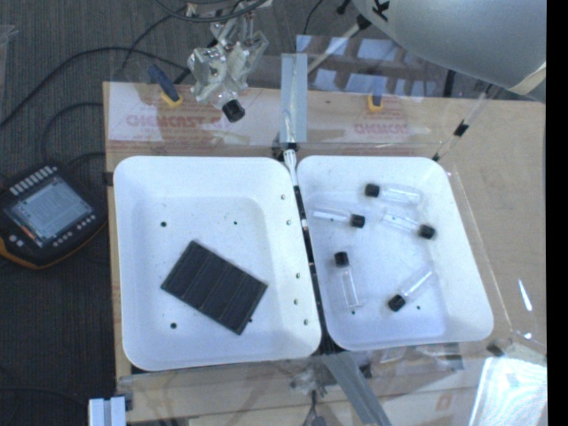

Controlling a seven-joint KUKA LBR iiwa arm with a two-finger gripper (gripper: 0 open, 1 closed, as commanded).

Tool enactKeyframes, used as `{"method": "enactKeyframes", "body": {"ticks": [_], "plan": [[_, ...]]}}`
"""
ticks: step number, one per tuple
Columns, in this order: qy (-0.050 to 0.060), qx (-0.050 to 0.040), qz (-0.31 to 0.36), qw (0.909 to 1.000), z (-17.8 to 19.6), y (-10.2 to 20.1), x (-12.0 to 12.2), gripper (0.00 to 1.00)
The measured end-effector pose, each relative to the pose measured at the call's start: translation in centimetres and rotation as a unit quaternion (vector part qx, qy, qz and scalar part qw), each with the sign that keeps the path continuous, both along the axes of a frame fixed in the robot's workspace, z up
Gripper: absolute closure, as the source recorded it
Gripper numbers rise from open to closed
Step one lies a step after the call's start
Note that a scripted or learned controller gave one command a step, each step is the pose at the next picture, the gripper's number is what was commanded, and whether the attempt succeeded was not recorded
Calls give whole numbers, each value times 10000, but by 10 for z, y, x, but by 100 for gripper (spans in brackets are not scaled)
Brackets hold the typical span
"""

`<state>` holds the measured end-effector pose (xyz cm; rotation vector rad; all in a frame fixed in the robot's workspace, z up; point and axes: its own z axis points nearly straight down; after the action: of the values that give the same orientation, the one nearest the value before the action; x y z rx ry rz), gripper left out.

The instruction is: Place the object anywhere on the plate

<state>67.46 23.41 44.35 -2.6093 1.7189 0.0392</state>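
A dark ribbed rectangular plate (214, 287) lies flat in the left white bin (142, 185), toward its front. My gripper (227, 85) hangs high beyond that bin's far edge, over the bench's back strip. It is shut on a clear vial; the vial's black cap (232, 111) sticks out below the fingertips. The plate is well forward of the gripper and apart from it.
The right bin (461, 264) holds several clear vials with black caps, among them one at the back (390, 192) and one at the front (408, 291). A metal divider (293, 105) stands behind the bins. The arm's grey body (444, 16) looms at top right. A pendant (44, 213) lies left.
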Motion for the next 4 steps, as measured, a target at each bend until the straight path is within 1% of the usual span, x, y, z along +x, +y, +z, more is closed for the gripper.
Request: {"method": "enactKeyframes", "body": {"ticks": [4], "plan": [[48, 215, -86, 9997, 28, -1, 10, 100]]}}
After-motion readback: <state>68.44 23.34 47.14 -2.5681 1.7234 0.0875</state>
